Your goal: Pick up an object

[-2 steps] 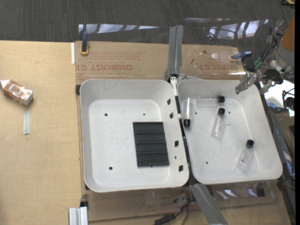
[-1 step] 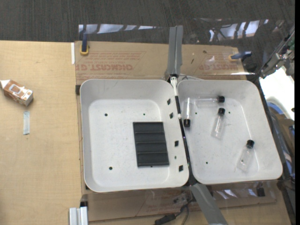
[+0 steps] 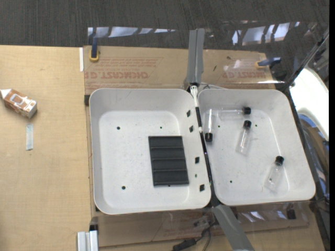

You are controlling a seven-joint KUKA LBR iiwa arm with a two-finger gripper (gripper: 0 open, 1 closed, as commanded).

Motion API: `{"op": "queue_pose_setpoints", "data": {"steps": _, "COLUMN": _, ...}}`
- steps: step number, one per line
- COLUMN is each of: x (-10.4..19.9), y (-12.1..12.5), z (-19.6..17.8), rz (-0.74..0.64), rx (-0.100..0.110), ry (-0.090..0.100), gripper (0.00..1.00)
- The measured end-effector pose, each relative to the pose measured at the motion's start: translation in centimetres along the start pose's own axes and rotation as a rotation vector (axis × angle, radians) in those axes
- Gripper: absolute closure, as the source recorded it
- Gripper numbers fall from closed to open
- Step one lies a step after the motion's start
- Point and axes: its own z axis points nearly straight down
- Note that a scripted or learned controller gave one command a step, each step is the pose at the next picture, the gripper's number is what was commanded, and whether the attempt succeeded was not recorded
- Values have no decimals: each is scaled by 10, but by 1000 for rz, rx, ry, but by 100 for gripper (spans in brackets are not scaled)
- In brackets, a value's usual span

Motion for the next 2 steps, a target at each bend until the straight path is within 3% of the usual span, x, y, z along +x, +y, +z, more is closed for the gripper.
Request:
{"op": "queue_pose_setpoints", "data": {"steps": 1, "x": 0, "y": 2, "z": -8, "rz": -3, "rx": 1, "ry": -2, "gripper": 100}}
{"op": "queue_pose_setpoints", "data": {"steps": 2, "x": 0, "y": 2, "z": -8, "rz": -3, "rx": 1, "ry": -2, "gripper": 0}}
